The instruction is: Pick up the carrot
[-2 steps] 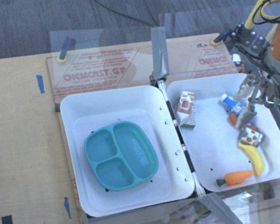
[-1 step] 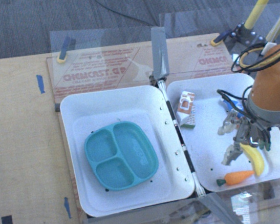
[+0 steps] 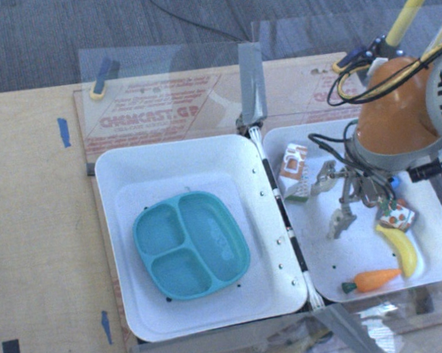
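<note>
The orange carrot (image 3: 374,279) with a green stub lies flat near the front edge of the right bin (image 3: 330,258). My gripper (image 3: 333,201) hangs over the middle of that bin, behind and to the left of the carrot and well apart from it. Its two metal fingers (image 3: 341,220) are spread open with nothing between them.
A yellow banana (image 3: 403,248) lies just right of the carrot, with a small colourful item (image 3: 396,217) behind it. A white and orange packet (image 3: 293,166) sits at the right bin's back left. The left bin (image 3: 116,186) holds a teal divided plate (image 3: 191,245).
</note>
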Robot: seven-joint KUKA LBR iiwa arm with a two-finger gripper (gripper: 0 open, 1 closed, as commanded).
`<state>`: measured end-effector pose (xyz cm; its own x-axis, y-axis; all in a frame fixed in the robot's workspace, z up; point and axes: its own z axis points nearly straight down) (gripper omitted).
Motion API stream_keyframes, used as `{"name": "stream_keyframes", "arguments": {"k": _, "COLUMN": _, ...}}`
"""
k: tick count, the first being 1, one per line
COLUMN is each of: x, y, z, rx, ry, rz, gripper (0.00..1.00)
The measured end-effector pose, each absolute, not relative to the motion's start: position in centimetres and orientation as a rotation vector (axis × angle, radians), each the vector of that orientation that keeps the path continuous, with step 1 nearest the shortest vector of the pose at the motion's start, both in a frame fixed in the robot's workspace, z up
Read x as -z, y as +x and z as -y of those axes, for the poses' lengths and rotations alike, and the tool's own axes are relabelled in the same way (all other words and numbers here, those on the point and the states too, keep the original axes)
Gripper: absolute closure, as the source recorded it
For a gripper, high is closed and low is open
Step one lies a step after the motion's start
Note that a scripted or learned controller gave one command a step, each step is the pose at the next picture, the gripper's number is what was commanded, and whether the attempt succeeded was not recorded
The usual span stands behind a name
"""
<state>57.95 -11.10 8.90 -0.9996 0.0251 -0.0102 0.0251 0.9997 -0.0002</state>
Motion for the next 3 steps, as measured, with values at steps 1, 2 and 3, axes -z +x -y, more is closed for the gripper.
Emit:
{"name": "stream_keyframes", "arguments": {"k": 1, "x": -10.0, "y": 57.1, "z": 15.9, "rx": 0.001, "ry": 0.043, "rz": -3.132, "gripper": 0.00}}
{"name": "stream_keyframes", "arguments": {"k": 2, "x": -9.4, "y": 49.2, "z": 16.0, "rx": 0.011, "ry": -0.200, "rz": -3.093, "gripper": 0.00}}
{"name": "stream_keyframes", "arguments": {"k": 3, "x": -8.9, "y": 60.4, "z": 17.5, "rx": 0.002, "ry": -0.251, "rz": -3.119, "gripper": 0.00}}
